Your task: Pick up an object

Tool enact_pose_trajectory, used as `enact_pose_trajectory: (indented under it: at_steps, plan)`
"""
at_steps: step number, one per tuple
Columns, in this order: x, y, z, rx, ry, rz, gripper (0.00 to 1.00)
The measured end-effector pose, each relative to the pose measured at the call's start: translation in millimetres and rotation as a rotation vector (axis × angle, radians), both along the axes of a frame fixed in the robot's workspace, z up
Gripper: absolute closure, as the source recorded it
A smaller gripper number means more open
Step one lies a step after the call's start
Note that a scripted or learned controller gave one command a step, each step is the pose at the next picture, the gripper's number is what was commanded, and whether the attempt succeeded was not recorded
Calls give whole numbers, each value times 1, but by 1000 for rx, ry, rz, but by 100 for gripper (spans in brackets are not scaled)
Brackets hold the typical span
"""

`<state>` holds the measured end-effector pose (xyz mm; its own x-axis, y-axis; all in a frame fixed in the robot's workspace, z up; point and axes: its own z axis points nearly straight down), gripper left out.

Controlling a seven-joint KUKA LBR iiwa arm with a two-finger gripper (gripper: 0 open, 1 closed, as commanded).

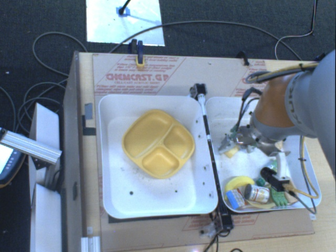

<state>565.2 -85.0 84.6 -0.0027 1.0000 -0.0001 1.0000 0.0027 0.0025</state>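
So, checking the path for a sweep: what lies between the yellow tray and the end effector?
In the camera view, the black divider rail separates the yellow tray from the end effector.

The arm (pixel 310 96) is a thick, smooth grey tube with a wide orange band (pixel 275 106) above the wrist. Thin black and yellowish cables loop along it at about ten o'clock from the band. The gripper (pixel 236 142) is dull metal.
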Motion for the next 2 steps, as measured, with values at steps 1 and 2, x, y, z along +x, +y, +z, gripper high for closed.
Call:
enact_pose_trajectory:
  at_steps: [1,2]
  plan:
    - [0,0,10,0,-1,1,100]
    - [22,-36,33,-1,0,-1,100]
